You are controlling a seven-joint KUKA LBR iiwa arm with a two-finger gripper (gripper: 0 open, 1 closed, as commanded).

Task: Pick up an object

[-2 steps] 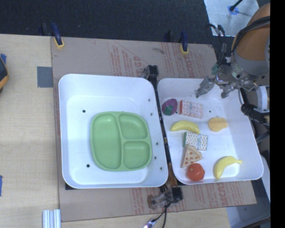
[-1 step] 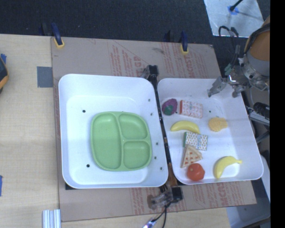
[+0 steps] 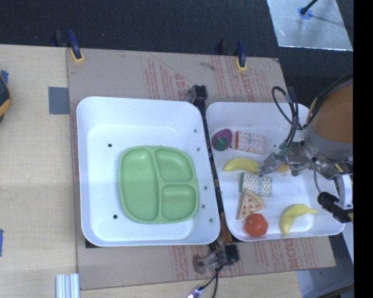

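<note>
jaws (image 3: 268, 164) sit low in the right white bin (image 3: 336, 228) beside the curved yellow plastic banana (image 3: 241, 164), can't tell if they're apart. I'd centre over the banana's middle and straddle its width before closing

A robotics lab – clamped cardboard (image 3: 174, 73) on a bench (image 3: 25, 166), white bins (image 3: 93, 113), cabling

Just left of the gripper (image 3: 267, 165) lies a yellow banana (image 3: 241, 164), flat. Below it sit a patterned packet (image 3: 256, 184), a pizza slice (image 3: 249, 203) and a red tomato (image 3: 256, 225). Further left: purple fruit (image 3: 221, 139), pink-white carton (image 3: 249, 142). A second banana (image 3: 294, 216) lies below-right.
</note>
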